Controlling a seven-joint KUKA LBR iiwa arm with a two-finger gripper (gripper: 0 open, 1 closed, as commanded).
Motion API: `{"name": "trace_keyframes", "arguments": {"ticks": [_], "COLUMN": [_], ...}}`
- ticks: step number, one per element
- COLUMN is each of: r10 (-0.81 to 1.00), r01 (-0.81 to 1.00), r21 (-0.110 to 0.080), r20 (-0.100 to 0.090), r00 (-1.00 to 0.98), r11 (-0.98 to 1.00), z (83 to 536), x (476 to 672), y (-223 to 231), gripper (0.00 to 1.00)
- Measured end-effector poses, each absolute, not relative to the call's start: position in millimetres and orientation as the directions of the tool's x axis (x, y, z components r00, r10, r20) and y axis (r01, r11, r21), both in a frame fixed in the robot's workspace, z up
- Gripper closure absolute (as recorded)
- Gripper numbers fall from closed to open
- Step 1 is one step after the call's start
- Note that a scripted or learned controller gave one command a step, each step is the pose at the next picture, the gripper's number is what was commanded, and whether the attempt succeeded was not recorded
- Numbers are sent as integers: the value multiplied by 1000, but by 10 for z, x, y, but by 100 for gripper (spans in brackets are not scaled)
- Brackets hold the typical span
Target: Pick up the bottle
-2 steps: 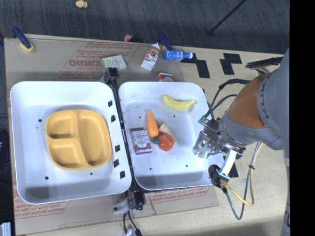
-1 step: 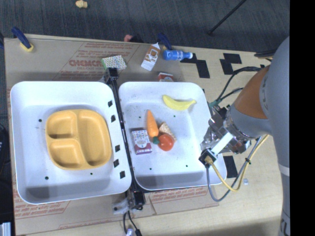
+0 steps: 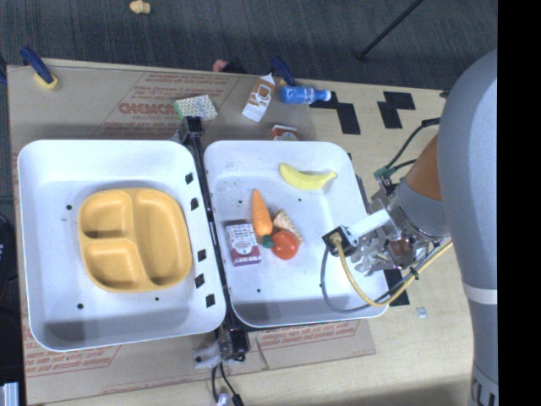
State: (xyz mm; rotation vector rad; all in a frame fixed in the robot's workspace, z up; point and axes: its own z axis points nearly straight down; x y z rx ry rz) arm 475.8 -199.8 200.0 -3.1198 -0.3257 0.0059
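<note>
A small blue bottle [image 3: 303, 95] lies on its side on the cardboard bench behind the right bin [image 3: 338, 155], outside both bins. My gripper [image 3: 378, 254] hangs over the right rim of the right bin, far in front of the bottle. A yellow cable loops below it. Nothing is visibly held in the gripper.
The right bin holds a banana [image 3: 307, 177], a carrot [image 3: 261, 213], a tomato [image 3: 286, 244] and a red packet [image 3: 243, 243]. A yellow divided plate [image 3: 135, 238] lies in the left bin [image 3: 42, 167]. A small carton [image 3: 259, 97] and a patterned packet [image 3: 196, 106] lie near the bottle.
</note>
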Motion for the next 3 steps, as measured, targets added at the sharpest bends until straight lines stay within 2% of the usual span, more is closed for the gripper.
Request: {"name": "trace_keyframes", "arguments": {"ticks": [2, 3], "r10": [215, 210], "r01": [214, 210], "r21": [-11, -7], "r20": [-6, -4], "r00": [977, 978], "r11": [-977, -978], "z": [2209, 2162], "x": [4762, 4758], "y": [-2094, -2103], "gripper": [100, 100]}}
